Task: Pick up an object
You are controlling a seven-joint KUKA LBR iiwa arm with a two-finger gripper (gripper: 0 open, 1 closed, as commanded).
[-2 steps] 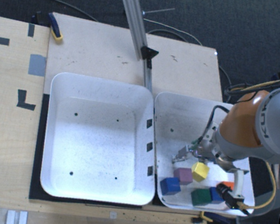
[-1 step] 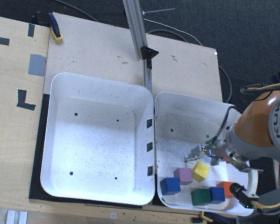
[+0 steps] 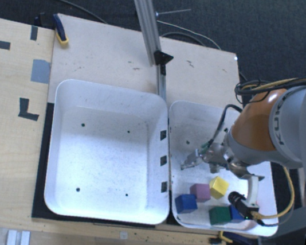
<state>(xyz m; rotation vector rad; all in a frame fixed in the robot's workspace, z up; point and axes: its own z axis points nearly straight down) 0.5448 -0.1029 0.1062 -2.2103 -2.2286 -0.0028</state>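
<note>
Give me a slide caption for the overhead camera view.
Robot arm reaching into the right bin, gripper above yellow, pink, blue and green blocks.

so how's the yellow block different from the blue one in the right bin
The yellow block sits farther right, close below the gripper; the blue block lies nearer the bin's near-left corner. Yellow looks turned at an angle, blue squarer to the view. Both are small cubes in the right bin.
</note>
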